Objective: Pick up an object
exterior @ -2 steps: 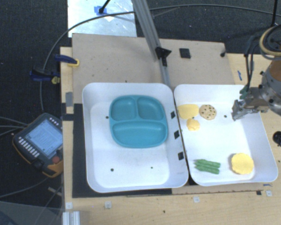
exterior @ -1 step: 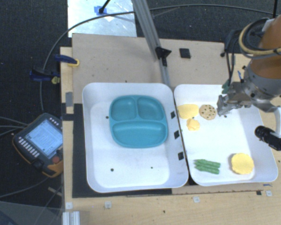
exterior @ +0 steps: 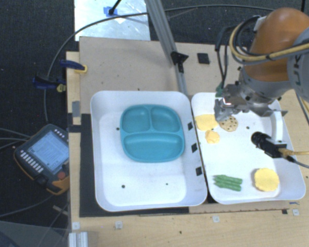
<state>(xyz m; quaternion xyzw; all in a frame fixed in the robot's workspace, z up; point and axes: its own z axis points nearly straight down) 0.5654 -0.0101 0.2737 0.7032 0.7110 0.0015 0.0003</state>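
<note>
As the hand (exterior: 224, 112) is hovering right above the cookie (exterior: 227, 123), prob. targeting it; grip state can't tell.

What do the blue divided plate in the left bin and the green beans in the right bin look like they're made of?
The blue three-compartment plate looks like moulded plastic: one even colour, rounded rims, a soft matte sheen. The green bean bundle in the right white bin appears to be toy food, probably plastic or rubber, given its flat uniform green; the view is too coarse to be sure.
</note>
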